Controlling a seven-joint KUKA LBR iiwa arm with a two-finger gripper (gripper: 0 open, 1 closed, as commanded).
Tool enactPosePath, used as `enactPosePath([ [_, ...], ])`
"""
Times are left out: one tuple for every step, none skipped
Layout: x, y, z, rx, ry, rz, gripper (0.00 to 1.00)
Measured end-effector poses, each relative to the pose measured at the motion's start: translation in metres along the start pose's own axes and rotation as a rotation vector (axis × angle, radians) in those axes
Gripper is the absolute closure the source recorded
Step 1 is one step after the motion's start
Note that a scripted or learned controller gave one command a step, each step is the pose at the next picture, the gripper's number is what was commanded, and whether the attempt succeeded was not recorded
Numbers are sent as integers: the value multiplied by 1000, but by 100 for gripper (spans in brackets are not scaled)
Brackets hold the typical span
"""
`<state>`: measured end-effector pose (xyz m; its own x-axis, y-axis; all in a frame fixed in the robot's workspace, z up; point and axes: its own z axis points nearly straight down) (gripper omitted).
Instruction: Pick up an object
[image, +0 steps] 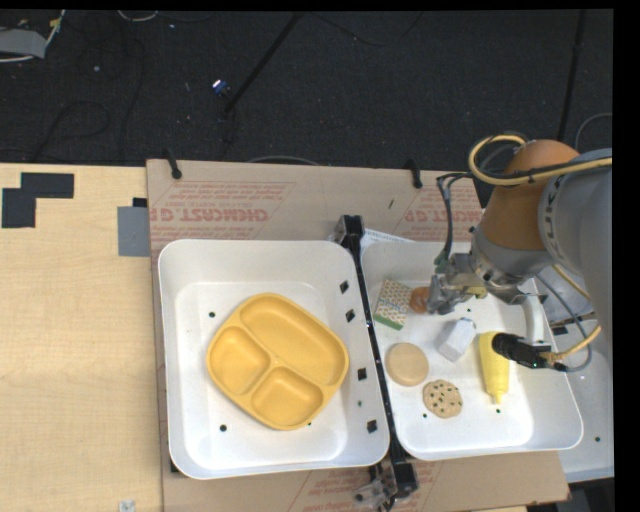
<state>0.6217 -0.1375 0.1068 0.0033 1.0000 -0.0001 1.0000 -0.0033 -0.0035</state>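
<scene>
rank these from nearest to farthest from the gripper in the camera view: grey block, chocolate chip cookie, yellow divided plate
Measured from the gripper, low in the right bin:
1. grey block, just below the gripper in the right bin.
2. chocolate chip cookie, further down, near the right bin's front edge.
3. yellow divided plate, across the divider in the left bin.

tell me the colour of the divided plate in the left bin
Yellow: the three-compartment divided plate, seen in the camera view.

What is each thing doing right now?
yellow divided plate: lying flat in the left bin, compartments bare
tan round disc: flat in the right bin
cookie: flat
yellow bottle: on its side
gripper: low over the right bin
</scene>
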Motion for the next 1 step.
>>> enactPosePath([
  [9,0,-49,-5,0,-5,100],
])
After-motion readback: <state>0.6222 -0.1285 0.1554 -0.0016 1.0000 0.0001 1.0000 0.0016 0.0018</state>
